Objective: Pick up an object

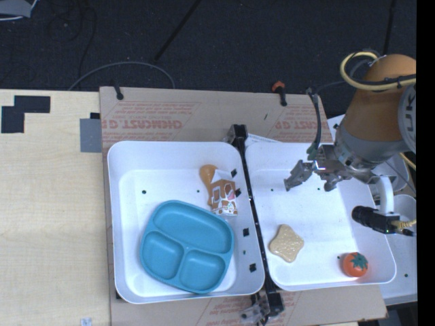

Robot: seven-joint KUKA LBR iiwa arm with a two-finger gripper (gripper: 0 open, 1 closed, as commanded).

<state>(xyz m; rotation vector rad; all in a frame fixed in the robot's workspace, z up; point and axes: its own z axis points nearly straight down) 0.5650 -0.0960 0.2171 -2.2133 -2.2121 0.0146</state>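
Lab: 2 bins (126, 182), cables (122, 70).

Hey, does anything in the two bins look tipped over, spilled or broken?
Nothing looks spilled or broken. The blue divided tray sits askew in the left bin, one corner riding up toward the front wall. The small printed packet lies tilted beside it.

1. My 2 white bins (126, 182) are brightly, evenly lit, almost washed out.
2. The floor (204, 32) behind stays dim.
3. Shadows are soft and faint.
4. The picture looks slightly grainy and soft.
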